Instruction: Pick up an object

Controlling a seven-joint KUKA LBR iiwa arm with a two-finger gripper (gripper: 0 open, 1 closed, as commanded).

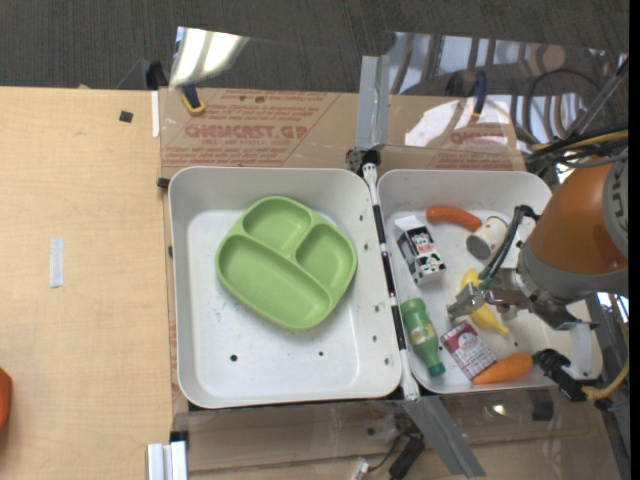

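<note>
Two shallow white bins sit side by side on a pale wooden bench (pixel 80 218), with a flat sheet of brown cardboard printed in red (pixel 260 128) lying behind them. The left bin (pixel 300 363) holds a lime-green plastic plate with three compartments (pixel 287 261), set at a slant near the middle.

The right bin (pixel 455 175) is crowded. Along its left wall lies a green plastic bottle (pixel 421 334), with its neck pointing toward the far side. Just beyond the bottle is a small white carton with black and red markings (pixel 421 252). Near the far wall lies an orange toy carrot (pixel 455 216), and a cream-coloured cup on its side (pixel 489 234) is just to its right. Toward the near edge are a red-and-white foil packet (pixel 467 349) and a second orange carrot (pixel 505 369), close together.

The grey arm with its orange band (pixel 585 228) reaches in from the right and hangs over the right-hand half of this bin. Its metal gripper (pixel 478 298) is low in the middle of the bin, between the cup and the packet, directly over a yellow curved plastic piece (pixel 487 318).

The yellow piece is bright, smooth and banana-like. It lies in the centre of the right bin, just right of the bottle and just above the packet. The gripper covers its middle, so only its two yellow ends show. From this angle I cannot tell whether the gripper is closed or released, or whether it has hold of the yellow piece.
</note>
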